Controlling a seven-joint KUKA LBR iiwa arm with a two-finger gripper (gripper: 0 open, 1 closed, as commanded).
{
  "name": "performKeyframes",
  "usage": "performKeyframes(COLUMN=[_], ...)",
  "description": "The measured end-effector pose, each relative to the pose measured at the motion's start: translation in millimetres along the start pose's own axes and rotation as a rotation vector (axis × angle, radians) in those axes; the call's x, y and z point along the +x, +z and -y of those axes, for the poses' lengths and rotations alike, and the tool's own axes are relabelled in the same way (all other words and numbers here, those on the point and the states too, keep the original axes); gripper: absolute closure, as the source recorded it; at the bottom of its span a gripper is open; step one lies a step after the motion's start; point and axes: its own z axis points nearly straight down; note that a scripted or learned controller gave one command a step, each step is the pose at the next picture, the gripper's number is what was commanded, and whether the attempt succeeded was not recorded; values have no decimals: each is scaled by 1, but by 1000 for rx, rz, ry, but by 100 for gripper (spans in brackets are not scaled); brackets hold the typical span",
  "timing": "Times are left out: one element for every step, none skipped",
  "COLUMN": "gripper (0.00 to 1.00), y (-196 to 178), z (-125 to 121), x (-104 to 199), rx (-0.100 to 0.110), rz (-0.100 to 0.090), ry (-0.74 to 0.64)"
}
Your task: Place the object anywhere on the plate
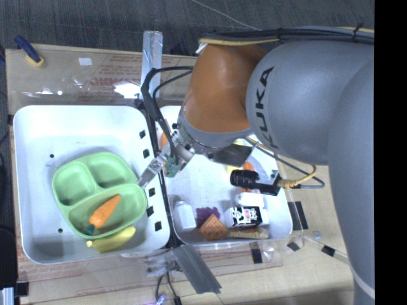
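A green divided plate [75,180] lies in the left bin [38,126]. An orange carrot [105,211] rests in the plate's lower compartment. A yellow banana [115,239] lies against the plate's lower rim, on the bin floor. My gripper [164,166] hangs over the divider between the two bins, just right of the plate's right edge. A small teal bit [172,167] shows at the gripper, and I cannot tell whether it is held. The arm's big grey and orange body covers much of the right bin.
The right bin [283,224] holds a white bottle [184,215], a purple piece [206,216], a waffle-patterned piece [214,229] and a black-and-white carton [245,216] along its near side. A blue clip [28,49] lies on the bench at the far left.
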Motion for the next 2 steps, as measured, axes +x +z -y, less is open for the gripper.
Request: performKeyframes(gripper=[0,0], y=[0,0], z=[0,0], x=[0,0], rx=[0,0], rz=[0,0], ry=[0,0])
